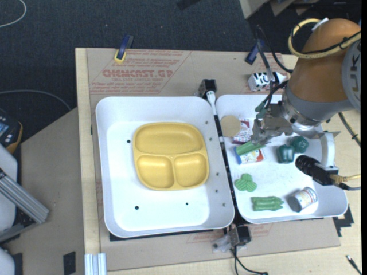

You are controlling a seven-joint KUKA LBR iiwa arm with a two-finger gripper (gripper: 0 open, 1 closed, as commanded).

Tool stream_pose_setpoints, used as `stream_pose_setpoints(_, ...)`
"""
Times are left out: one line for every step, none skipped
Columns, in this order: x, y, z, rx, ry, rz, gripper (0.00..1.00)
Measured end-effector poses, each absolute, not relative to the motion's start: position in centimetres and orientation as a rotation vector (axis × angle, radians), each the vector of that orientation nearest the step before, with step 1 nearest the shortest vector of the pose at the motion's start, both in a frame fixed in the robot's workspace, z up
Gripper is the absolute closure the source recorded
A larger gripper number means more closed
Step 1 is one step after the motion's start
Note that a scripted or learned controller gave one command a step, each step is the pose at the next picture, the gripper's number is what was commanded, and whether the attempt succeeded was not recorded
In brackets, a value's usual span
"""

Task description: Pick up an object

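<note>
Two shallow white bins sit side by side on the bench. The left bin (112, 171) holds one thing, a yellow divided plate (170, 154), lying flat near its middle. The right bin (327, 208) is crowded with small things. The gripper (262, 132) hangs over this bin's upper left part, and whether it is released or clenched cannot be told from this angle.

Just below and left of it lies a green bar (249, 149), tilted, touching a white-and-red card (253, 157). A red-and-white packet (243, 132) sits just beside the gripper's left, and past that a tan disc (229, 125) lies by the bin wall.

On the gripper's other side a teal piece (285, 153) and a dark green piece (300, 144) lie close together. Well apart, toward the near rim, are a green leaf shape (245, 183), a green oblong (267, 203) and a small can (303, 199) on its side.
</note>
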State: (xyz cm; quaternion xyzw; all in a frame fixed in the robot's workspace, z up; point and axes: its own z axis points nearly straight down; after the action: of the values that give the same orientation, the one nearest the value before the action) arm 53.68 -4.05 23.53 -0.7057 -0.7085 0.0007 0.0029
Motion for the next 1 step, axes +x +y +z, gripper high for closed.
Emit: stream_pose_setpoints(50.75, -1.71, 21.44, -2.215, -2.219, 0.005, 1.0)
